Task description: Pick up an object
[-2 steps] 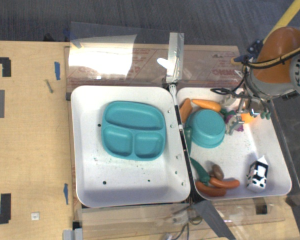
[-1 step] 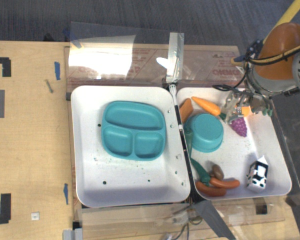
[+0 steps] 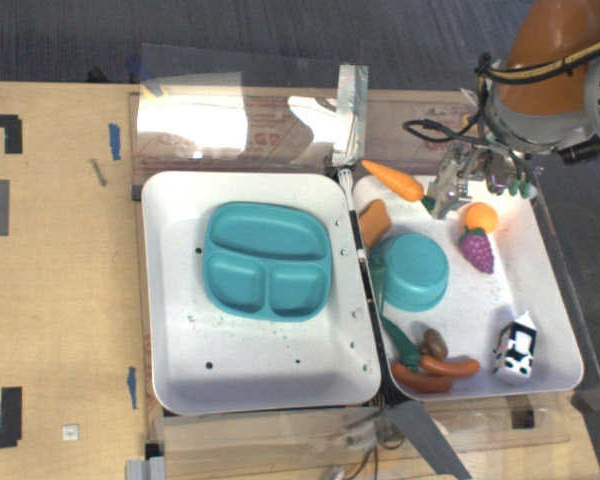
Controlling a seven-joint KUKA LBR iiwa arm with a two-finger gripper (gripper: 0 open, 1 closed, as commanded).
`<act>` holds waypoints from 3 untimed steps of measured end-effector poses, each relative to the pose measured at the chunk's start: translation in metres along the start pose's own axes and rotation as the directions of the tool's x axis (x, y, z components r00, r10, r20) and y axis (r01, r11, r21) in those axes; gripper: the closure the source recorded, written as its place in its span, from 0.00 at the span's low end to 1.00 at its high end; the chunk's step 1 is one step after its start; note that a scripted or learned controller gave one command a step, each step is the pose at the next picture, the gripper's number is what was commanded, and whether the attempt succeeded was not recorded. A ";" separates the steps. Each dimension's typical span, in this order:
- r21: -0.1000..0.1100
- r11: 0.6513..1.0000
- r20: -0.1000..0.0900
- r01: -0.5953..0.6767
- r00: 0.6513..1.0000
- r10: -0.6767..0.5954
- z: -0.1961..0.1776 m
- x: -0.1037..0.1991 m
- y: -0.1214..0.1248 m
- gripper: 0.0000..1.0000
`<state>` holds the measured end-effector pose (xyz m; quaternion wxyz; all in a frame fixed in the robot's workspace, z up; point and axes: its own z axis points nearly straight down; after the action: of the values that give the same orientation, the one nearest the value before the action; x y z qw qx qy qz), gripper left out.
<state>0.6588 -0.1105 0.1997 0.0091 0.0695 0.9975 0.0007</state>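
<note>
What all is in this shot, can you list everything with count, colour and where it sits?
tray: 1, teal, three compartments, in left bin
left bin: 1, white
right bin: 1, white
bowl: 1, teal, middle of right bin
carrot: 1, orange, right bin's far left corner
orange: 1, orange, far side of right bin
grapes: 1 bunch, purple, just below orange
cow: 1, black and white, near right corner
hot dog: 1, red-orange, near edge
arm: 1, grey and orange, upper right
end effector: 1, above right bin's far side
</note>
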 end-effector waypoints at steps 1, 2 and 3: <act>-0.003 0.984 -0.013 0.176 0.984 -0.176 0.013 0.044 0.066 1.00; 0.001 0.902 -0.002 0.433 0.902 -0.433 -0.074 0.002 0.008 1.00; -0.006 0.883 -0.009 0.469 0.883 -0.469 -0.057 -0.004 0.051 1.00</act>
<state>0.6683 -0.0609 0.2571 0.0041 -0.1738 0.9848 0.0005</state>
